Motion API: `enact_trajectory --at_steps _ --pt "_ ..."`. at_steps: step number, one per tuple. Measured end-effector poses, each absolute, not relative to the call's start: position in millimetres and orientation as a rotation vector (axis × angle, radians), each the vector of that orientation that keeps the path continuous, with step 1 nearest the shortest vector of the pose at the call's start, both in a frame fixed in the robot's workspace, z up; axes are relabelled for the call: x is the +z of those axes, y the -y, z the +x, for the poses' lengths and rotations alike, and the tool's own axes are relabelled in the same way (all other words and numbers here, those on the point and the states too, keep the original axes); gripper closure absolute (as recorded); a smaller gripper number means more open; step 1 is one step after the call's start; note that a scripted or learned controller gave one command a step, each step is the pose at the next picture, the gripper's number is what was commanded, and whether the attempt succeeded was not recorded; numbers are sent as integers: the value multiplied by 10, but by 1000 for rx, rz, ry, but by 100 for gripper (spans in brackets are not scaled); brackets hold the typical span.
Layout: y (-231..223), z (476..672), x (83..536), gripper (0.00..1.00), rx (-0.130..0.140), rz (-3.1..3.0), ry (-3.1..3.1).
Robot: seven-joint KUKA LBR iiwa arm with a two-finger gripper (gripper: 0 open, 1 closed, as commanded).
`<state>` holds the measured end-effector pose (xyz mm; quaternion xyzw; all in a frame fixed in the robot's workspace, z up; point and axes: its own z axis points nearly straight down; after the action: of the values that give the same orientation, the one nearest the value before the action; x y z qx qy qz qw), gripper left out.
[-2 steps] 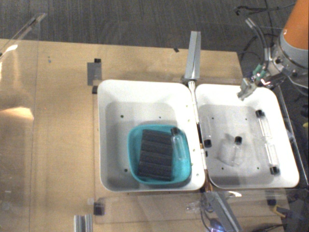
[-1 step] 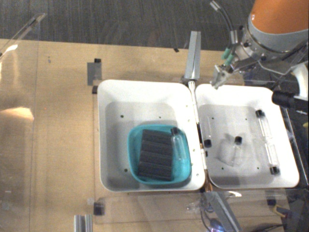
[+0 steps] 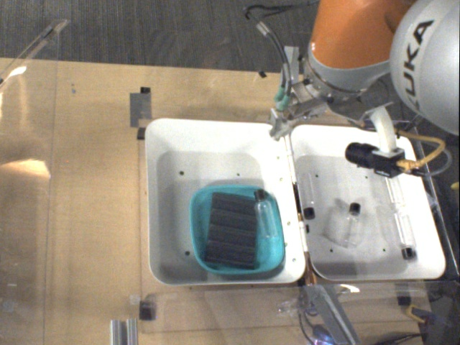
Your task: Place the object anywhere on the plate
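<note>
A teal plate (image 3: 203,214) lies in the left bin (image 3: 169,185), towards its front right. On the plate rests a dark grey ribbed block (image 3: 231,230). Beside the block, along the plate's right side, lies a small clear bottle (image 3: 267,220) with a dark cap pointing away from me. My gripper (image 3: 282,123) hangs over the far end of the wall between the two bins, well behind the plate and apart from it. I see nothing held in it.
The right bin (image 3: 431,261) holds a clear bottle with a black cap (image 3: 346,226), a long clear tube (image 3: 399,218) and a small black piece (image 3: 309,212). A black fitting with a cable (image 3: 374,157) sticks out over that bin's far side.
</note>
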<state>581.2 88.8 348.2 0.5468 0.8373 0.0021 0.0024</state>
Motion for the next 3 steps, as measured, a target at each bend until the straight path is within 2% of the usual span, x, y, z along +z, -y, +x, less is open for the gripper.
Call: enact_trajectory --at_steps 1,2,3 --pt "38 5398 4303 100 12 1646 -2662" --pt "-563 6106 4366 100 10 1593 -2697" --pt "-1196 6382 4175 100 10 1582 -2705"
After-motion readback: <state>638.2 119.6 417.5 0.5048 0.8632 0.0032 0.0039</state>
